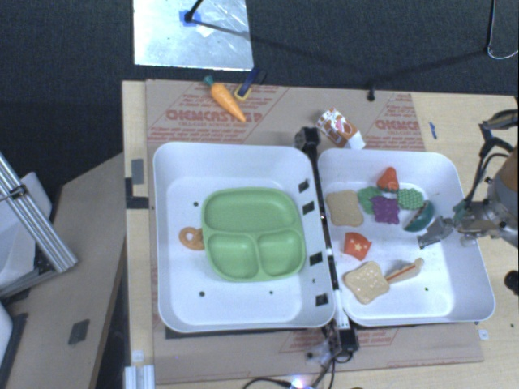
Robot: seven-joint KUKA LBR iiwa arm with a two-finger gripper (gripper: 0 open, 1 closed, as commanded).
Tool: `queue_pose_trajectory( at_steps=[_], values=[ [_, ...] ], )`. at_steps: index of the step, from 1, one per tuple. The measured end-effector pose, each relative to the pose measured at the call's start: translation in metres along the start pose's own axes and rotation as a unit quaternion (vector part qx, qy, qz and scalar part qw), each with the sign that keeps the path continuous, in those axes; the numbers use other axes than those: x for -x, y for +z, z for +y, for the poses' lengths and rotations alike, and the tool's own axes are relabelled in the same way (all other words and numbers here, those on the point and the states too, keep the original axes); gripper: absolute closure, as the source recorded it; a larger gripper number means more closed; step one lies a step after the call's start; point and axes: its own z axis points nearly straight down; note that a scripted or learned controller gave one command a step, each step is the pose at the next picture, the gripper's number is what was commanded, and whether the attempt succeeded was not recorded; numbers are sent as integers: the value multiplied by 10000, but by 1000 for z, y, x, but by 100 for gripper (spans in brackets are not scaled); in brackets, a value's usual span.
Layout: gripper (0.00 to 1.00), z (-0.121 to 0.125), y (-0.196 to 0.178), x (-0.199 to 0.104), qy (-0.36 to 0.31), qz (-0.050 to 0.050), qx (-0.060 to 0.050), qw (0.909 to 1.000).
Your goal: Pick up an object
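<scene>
A: Where was the hand [442, 232] at that moment?

B: It sat low over the right bin [470, 298], near its right wall, with the arm reaching in from the right edge. Whether its fingers were spread or closed could not be told; the tip was small and blurred, and nothing was visibly held between them.

A: And what lay closest to it?

B: A dark green curved piece [419, 217], just to the hand's left and a little toward the far side, almost touching the tip. Its long axis ran on a slant, from lower left up to the right. Beyond it to the left lay the purple piece [386, 210], the red-topped piece [388, 178] and the toast slice [345, 207].

A: Anything nearer the front?

B: A stick-shaped piece [405, 270] beside a second toast [366, 282], and a red block [357, 245], all further left of the hand.

A: So the coming move?

B: Likely a short shift left onto the green piece, closing across its narrow width. The green plate [253, 233] in the left bin [174, 217] was well apart.
</scene>
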Motion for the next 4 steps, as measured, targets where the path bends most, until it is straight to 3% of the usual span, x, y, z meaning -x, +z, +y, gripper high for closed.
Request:
queue_pose_trajectory(
  at_steps=[1, 3, 4],
  values=[
    [0, 3, -6, 0, -20, -16, 61, 10000],
    [0, 6, 98, 1, -9, -4, 40, 10000],
    [0, 6, 102, 1, -5, -12, 56, 10000]
  ],
)
